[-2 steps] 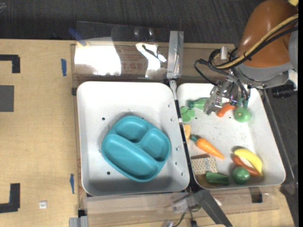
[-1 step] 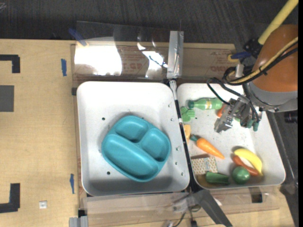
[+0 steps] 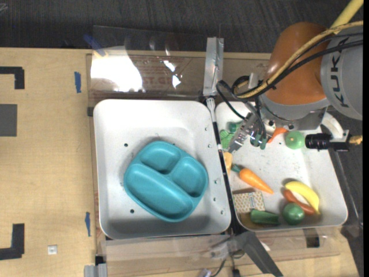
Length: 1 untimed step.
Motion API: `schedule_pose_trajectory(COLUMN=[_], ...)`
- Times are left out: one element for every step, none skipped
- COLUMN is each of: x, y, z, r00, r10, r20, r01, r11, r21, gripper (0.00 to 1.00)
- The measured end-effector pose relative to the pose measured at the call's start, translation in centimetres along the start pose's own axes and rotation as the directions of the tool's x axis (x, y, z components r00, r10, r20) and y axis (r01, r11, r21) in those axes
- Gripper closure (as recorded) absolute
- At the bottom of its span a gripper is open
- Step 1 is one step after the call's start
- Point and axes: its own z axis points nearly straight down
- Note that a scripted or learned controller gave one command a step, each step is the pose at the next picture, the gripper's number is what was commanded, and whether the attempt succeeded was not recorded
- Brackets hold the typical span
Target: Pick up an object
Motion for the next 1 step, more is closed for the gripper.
schedule_pose_trajectory(x=[-6.98], y=[3.0], z=[-6.51], r00=[1.0], r10=[0.018], r20=[0.005], r01=[-0.018], r11=[1.0], r21=[-0.002], gripper=[1.0])
